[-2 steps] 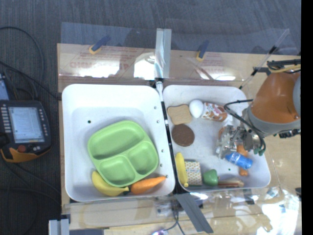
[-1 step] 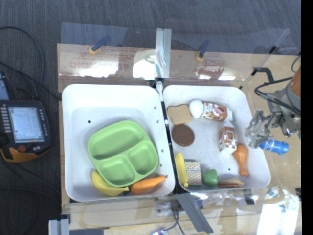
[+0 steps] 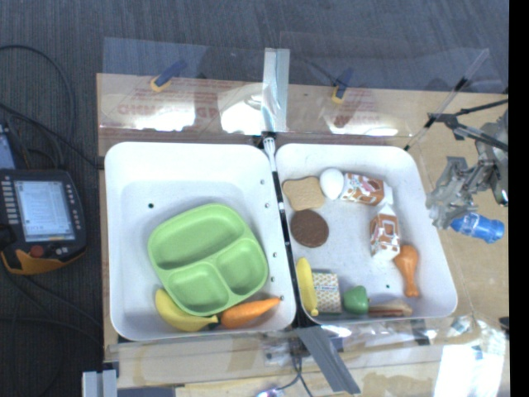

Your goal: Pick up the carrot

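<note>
Two white bins [image 3: 124, 246] are sitting side by side on the bench; we are seeing the carrot [image 3: 250, 311] lying in the left one, well apart from the gripper [image 3: 463, 190], touching the green tray [image 3: 208, 256] and banana [image 3: 180, 313]; its grip, we cannot tell.

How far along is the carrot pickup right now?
Nothing looks done yet. The carrot lies in the left bin, beside the green tray and banana. The gripper sits outside the right bin. Reach, grasp and lift all remain.
</note>
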